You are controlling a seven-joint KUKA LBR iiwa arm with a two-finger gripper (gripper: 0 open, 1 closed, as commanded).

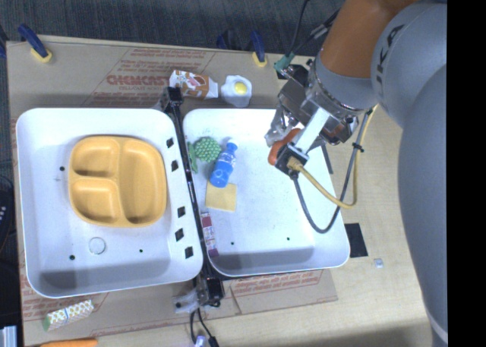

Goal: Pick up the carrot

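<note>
Orange shows between the fingers of the end effector (pixel 282 146): you see the carrot (pixel 286 138) clamped there, the fingers closed on it, with only a short piece of it visible beside the dark fingertips. The end effector hangs over the upper right part of the right bin (pixel 262 258), and the carrot sits above the bin floor rather than on it, as far as the slanted view lets you judge. A yellow cable (pixel 328 192) loops down from the wrist across the bin's right side.

Look to the left of the end effector, within the same bin. You find a blue bottle (pixel 222 165) lying tilted, a green leafy item (pixel 203 148) touching its upper left, and a flat yellow slice (pixel 221 197) just below the bottle. All three lie well apart from the carrot.

Move on to the left bin (pixel 38 186). It holds a yellow divided tray (pixel 118 180) with three compartments.

Behind the bins, on the cardboard-covered worktop (pixel 114 64), you see a small brown-and-white carton (pixel 190 83) and, just beside it, a white cup with a yellow centre (pixel 237 89). Blue clamps (pixel 34 42) grip the cardboard's far edge.
</note>
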